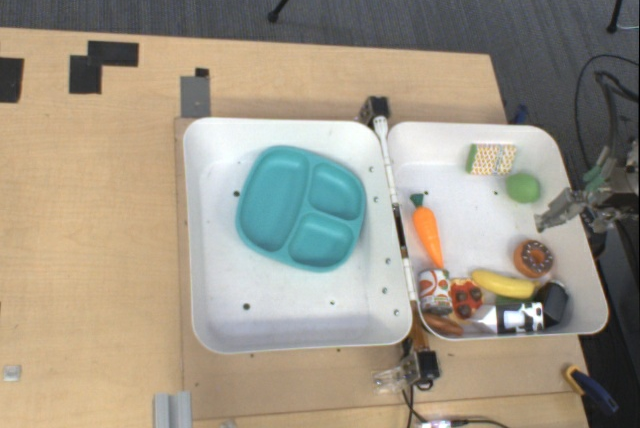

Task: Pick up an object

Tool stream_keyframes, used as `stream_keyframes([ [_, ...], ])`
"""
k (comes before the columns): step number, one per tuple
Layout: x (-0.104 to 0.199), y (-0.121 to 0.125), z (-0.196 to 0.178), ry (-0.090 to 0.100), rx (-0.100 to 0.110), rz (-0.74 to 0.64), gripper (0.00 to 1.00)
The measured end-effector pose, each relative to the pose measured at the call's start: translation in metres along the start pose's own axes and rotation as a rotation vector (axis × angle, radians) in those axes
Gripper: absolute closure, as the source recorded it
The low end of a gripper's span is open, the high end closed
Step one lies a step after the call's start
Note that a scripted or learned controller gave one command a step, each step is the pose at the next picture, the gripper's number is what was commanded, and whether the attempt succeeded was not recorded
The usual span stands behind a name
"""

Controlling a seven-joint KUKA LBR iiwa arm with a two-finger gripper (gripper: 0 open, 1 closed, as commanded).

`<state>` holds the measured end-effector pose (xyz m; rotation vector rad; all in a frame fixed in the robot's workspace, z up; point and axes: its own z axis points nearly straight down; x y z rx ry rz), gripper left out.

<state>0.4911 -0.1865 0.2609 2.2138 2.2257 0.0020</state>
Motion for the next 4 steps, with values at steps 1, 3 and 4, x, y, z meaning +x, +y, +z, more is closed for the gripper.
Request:
stream_keyframes([
  [1, 0.016, 0.005, 0.160, 0.000, -0.001, 0.002, 0.00],
  [3, -0.012, 0.072, 0.166, 0.014, -0.011, -0.008, 0.00],
  [4, -0.011, 0.113, 0.167, 0.014, -0.011, -0.008, 0.00],
])
